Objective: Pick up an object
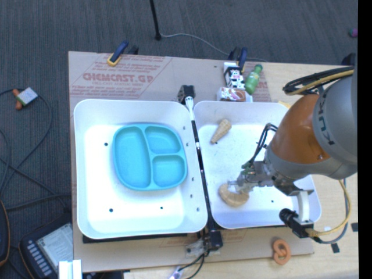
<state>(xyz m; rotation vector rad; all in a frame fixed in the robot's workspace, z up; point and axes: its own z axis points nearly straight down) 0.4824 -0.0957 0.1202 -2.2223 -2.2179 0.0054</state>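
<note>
We see the gripper (237,186) low in the right bin (232,112), right of the frame's centre, its tip touching a tan, rounded object (233,196) near the bin's lower edge; whether it grips that object we cannot tell. A tan cone-shaped object (220,131) lies well apart, toward the bin's upper left. In the left bin (87,156) rests a blue divided plate (149,157).
</note>
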